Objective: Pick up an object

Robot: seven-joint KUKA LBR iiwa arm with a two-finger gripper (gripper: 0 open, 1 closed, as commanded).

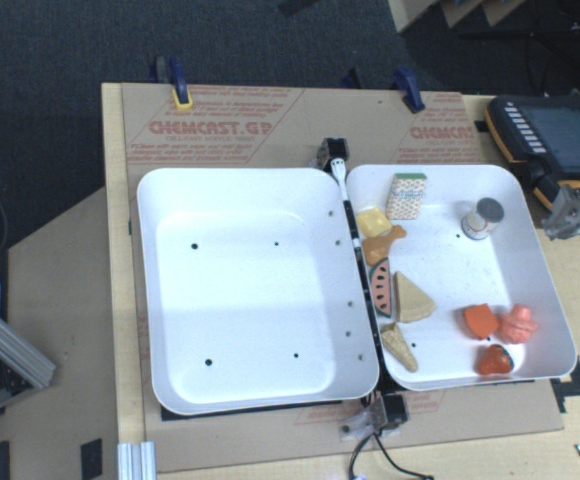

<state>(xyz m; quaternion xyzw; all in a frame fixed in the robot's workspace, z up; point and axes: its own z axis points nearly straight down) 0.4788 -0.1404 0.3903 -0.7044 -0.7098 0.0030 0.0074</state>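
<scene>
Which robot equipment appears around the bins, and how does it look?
At the right edge of the bench lies a black handheld controller with an orange rim, a dark screen and rows of pale keys. Below it sits a small grey metal part. A black cable runs off the front edge.

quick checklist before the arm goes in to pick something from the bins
1. Objects available in the right bin: ok, several lie there.
2. An isolated target: ok, the grey cylinder stands apart from its neighbours.
3. Crowded items: not ok, the yellow wedge, watermelon slice and other pieces along the bin's left wall touch or overlap.
4. Red pieces near the front right corner: not ok, they sit bunched close to the wall.
5. The speckled box: ok, it has free space to its right.
</scene>
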